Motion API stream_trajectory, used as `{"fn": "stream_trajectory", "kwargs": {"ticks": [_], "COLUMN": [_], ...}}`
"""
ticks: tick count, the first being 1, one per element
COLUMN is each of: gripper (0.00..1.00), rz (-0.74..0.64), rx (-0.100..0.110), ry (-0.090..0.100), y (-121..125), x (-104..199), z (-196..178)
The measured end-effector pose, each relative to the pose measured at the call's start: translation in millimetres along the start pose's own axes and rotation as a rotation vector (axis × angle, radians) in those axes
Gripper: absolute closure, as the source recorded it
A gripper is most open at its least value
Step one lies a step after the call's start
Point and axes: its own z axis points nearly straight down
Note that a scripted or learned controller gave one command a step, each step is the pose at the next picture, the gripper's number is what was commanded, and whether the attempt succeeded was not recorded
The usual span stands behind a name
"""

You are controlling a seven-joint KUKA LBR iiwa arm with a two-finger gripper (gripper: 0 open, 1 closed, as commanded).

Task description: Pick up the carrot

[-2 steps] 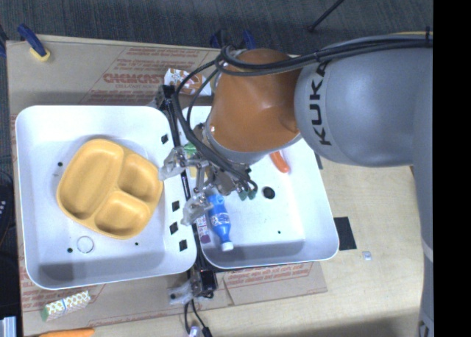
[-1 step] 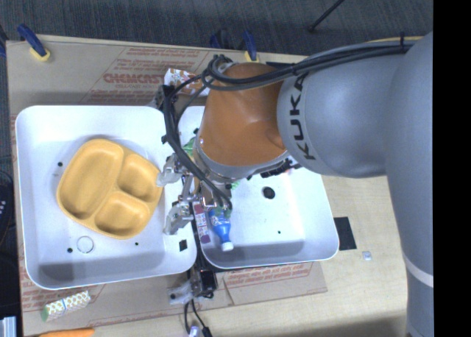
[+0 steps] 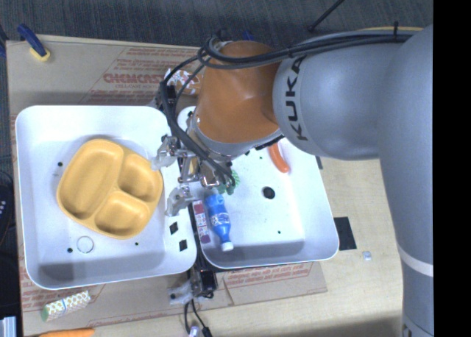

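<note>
The carrot is a small orange-red piece lying in the right bin, near its far right side, partly covered by the arm's orange band. My gripper hangs over the left end of that bin, close to the wall shared with the left bin and well to the left of the carrot. A bit of green shows at the gripper's right side; what it belongs to is unclear. Nothing can be seen held.
A blue bottle lies in the right bin just in front of the gripper. A yellow divided plate sits in the left bin. The big grey arm covers the right bin's far part.
</note>
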Motion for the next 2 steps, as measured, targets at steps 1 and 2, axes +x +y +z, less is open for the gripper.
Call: {"fn": "stream_trajectory", "kwargs": {"ticks": [1, 2], "gripper": [0.00, 0.00], "rz": [-0.022, -0.153], "rx": [-0.001, 0.000], "ry": [0.005, 0.004], "y": [59.0, 89.4], "x": [18.2, 30.3], "z": [92.2, 78.0]}}
